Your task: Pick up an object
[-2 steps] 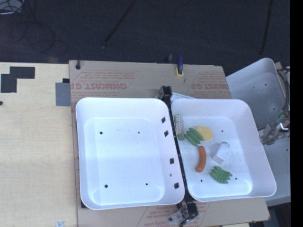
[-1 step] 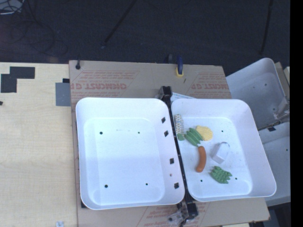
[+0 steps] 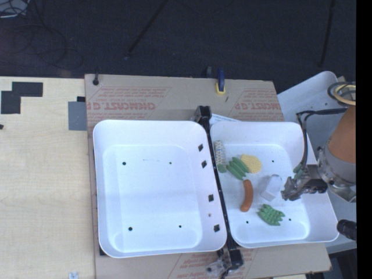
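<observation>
While the gripper [image 3: 292,192] hovered over the right bin [image 3: 317,228] beside a clear cup [image 3: 271,186], whether its fingers were spread could not be told.

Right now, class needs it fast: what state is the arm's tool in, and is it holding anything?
Tool: over the right bin, beside a small clear object; open or closed cannot be told, and nothing is seen held.

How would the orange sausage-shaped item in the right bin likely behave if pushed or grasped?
The orange sausage looks long and rounded, so it would probably roll sideways on the right bin's smooth floor. It lies apart from its neighbours, likely easing a grasp across its narrow width.
</observation>
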